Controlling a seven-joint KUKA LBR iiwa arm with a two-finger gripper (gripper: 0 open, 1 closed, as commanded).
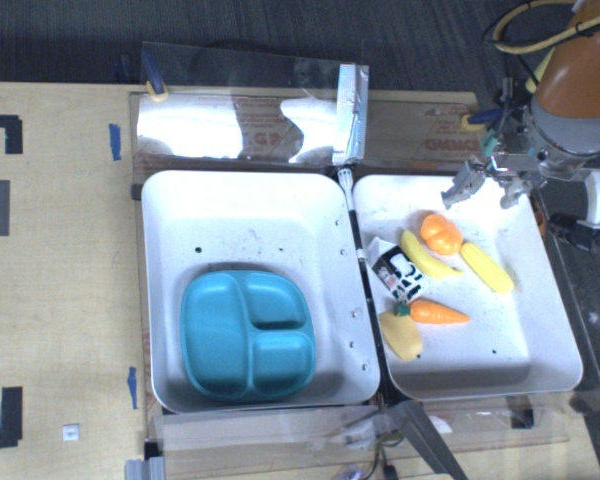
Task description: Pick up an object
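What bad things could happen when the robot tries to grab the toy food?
1. The orange, banana and yellow corn lie bunched together, so reaching for one may bump the others away.
2. The carrot is smooth and tapered; it may slip out.
3. The gripper hangs near the right bin's far wall, so coming down there, it might hit the wall instead of the food.

Arm [580, 78] cut by right edge — pincer [485, 186] fingers blurred.
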